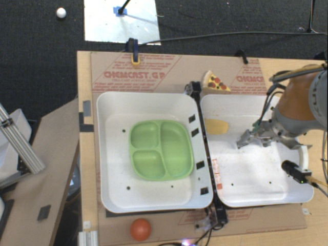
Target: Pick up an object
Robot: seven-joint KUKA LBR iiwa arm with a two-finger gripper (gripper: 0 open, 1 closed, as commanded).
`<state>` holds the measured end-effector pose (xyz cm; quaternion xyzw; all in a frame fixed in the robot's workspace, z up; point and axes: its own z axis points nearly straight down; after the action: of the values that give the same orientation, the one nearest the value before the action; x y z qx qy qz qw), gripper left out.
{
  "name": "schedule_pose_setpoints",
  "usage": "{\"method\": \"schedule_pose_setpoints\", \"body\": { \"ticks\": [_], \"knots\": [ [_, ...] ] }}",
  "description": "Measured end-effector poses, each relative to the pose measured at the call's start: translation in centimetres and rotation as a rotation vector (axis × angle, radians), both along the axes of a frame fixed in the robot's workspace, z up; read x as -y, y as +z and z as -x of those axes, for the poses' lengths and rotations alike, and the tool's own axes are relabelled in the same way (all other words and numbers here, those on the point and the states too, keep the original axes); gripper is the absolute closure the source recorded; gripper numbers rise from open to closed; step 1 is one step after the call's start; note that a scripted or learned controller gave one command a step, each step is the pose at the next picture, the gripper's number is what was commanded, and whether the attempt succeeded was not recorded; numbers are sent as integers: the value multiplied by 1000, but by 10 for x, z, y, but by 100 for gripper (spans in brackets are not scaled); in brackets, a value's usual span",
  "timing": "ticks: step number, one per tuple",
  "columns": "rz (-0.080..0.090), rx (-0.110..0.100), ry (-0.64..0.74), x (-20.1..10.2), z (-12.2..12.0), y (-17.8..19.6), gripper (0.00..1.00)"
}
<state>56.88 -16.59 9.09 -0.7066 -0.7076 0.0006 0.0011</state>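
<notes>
The claw (245,140) hangs low in the right bin (256,188), near a flat yellow piece (216,126). I cannot tell its state. A green tray (161,149) sits in the left bin (115,188).

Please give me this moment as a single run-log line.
tool: low in right white bin | nearest: flat yellow piece, apart | left white bin: green divided plastic plate | pick: not done

Grey arm (319,94) with orange band, dark cables, metallic grey pincer (246,139).
</notes>
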Motion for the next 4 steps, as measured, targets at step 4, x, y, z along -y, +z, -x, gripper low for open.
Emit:
{"method": "schedule_pose_setpoints", "body": {
  "ticks": [4],
  "knots": [
    [3,10,2,4,1,157,100]
  ]
}}
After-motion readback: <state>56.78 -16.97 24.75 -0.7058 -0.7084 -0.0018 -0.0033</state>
